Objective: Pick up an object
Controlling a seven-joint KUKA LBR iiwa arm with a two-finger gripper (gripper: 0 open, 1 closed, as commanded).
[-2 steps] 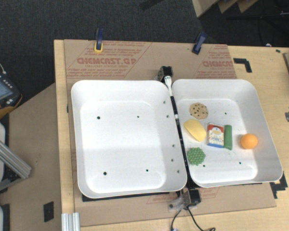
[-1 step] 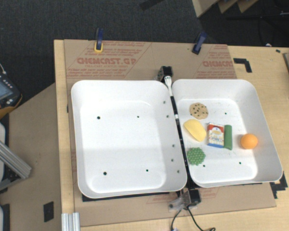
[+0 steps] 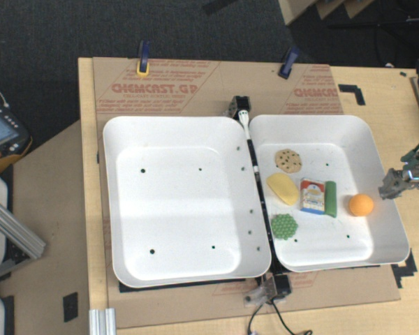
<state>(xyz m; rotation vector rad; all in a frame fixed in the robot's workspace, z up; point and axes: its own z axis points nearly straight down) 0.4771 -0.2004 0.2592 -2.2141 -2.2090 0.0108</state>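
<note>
Camera view has the gripper (image 3: 399, 181) at the far right rim of the right bin (image 3: 377, 145), with little of the arm in frame. The nearest thing to it is the orange ball (image 3: 361, 205), just beside it and lying loose on the bin floor. Further left sit a small carton (image 3: 316, 196), a yellow block (image 3: 283, 188), a cookie (image 3: 288, 160) and a green berry cluster (image 3: 284, 225).

The likely trouble is the ball: round and free to roll, it could squirt away from a closing grip or be nudged toward the carton. A descent this close to the bin's rim could also catch the wall instead of reaching the floor. The carton and block lie near each other, so a try there may shove one against the other.

The gripper is too small and blurred to tell whether it is released or clenched; nothing is seen in it, and it appears apart from the ball.
</note>
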